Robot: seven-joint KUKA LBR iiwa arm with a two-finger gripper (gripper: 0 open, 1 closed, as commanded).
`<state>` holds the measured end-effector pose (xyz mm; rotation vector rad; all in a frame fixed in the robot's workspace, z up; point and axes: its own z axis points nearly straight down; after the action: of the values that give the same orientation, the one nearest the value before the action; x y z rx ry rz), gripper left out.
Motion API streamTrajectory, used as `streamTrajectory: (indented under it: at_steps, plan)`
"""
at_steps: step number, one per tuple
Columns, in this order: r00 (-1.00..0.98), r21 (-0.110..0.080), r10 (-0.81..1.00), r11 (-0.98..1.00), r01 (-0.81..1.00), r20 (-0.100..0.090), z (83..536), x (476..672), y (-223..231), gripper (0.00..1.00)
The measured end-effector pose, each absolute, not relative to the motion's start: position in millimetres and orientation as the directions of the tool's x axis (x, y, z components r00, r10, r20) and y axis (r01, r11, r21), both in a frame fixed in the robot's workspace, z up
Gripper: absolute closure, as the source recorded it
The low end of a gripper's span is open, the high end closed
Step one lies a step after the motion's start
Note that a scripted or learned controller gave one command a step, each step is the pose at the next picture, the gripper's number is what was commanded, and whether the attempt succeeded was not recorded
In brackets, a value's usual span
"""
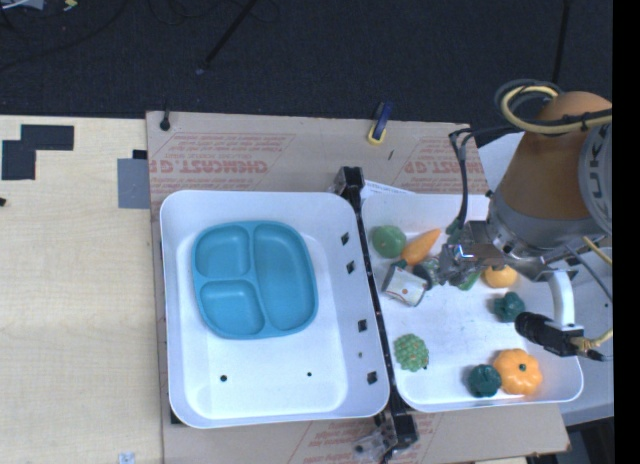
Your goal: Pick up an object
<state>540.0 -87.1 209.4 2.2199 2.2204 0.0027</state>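
While the gripper [432, 274] hangs low over the right bin [440, 392], whether it is holding anything cannot be told; the carrot [422, 244] lies just beyond it, a green ball [389, 241] beside that.

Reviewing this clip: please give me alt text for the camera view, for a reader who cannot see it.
A grey and orange robot arm reaches from the right over the right white bin, which holds toy vegetables: a carrot, a broccoli floret and a small pumpkin. The left white bin holds a blue divided plate.
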Motion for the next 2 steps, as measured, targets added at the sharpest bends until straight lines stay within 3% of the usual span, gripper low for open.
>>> streamTrajectory:
  at_steps: [1,2]
  plan:
    - [-0.001,0.0,1.0,0.001,1.0,0.0,228.5,540.4,-87.8,1.0]
    - [-0.004,-0.006,1.0,0.004,1.0,0.003,221.6,517.6,-33.2,1.0]
